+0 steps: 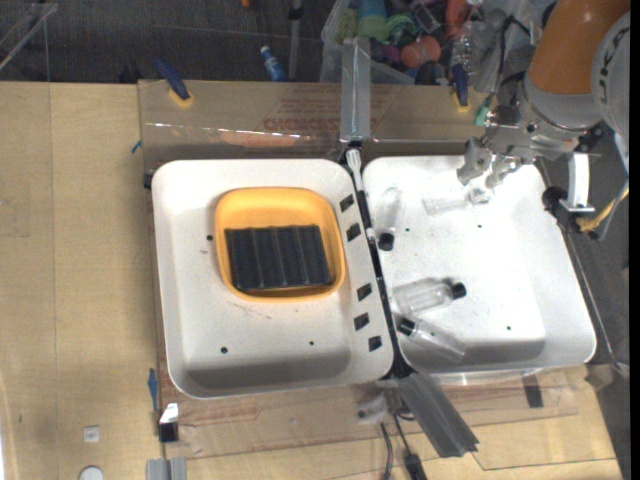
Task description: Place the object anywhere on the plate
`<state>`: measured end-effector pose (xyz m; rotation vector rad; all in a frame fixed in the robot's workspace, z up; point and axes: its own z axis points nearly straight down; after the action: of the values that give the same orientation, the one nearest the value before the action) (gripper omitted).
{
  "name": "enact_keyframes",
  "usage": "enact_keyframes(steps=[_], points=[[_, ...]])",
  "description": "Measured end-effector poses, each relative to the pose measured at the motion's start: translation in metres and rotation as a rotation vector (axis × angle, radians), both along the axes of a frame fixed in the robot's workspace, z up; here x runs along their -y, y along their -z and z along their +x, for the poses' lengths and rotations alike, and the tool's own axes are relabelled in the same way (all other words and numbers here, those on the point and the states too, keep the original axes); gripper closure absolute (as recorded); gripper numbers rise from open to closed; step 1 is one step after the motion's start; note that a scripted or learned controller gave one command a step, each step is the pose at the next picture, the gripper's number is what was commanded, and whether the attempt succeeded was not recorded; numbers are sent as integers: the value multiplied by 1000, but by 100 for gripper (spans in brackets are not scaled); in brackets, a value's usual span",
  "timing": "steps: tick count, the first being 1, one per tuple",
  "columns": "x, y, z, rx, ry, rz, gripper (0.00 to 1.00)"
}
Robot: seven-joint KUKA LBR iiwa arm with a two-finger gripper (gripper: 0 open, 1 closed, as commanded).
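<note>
Right bin [520,268] floor mostly open, pincer [482,175] near its far rim, grip unclear, clear bottle [428,293] well apart.

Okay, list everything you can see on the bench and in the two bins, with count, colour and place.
White bins: two, side by side on the wooden bench.
Plate: one, yellow-orange, in the left bin.
Ridged slab: one, dark, lying on the plate.
Clear bottles: three, transparent with dark caps, in the right bin; one near the divider, two at the front left.
Bin of toys: one, mixed colours, behind the bench.
Arm: one, grey with orange band, over the right bin's far corner.
Gripper: one, metallic, jaws low over the right bin.
</note>
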<state>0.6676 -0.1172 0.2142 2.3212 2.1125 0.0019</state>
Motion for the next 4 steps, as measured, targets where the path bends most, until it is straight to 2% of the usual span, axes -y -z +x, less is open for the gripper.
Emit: enact_keyframes(steps=[2, 3, 4], points=[[-18, -38, 0, 2, -336, -1, 100], [-19, -60, 0, 2, -374, -2, 100], [-74, -35, -1, -4, -416, 2, 100]])
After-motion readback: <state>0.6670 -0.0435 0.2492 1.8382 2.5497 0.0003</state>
